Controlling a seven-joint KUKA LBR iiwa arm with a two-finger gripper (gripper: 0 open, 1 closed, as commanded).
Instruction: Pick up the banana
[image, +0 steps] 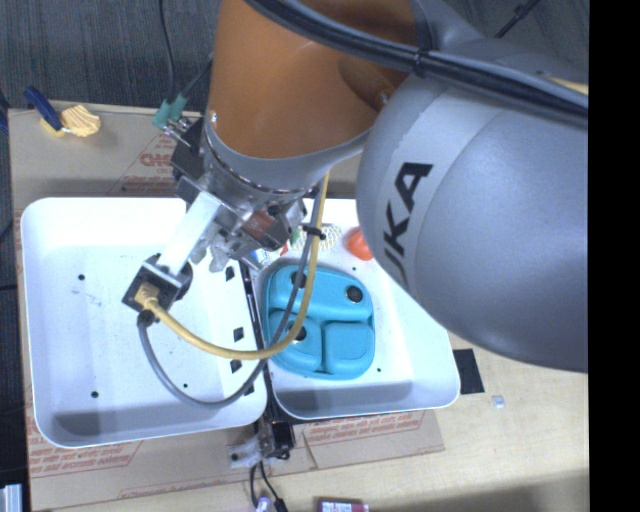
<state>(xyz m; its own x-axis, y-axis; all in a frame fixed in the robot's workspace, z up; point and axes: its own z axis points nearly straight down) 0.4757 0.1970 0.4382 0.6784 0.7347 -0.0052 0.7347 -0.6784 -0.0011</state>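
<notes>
Banana hidden, its look untellable.

My smooth grey metal arm shell (480, 230) gleams; the blue plastic tray (330, 335) looks glossy, the two white plastic bins (60, 300) matt.
</notes>
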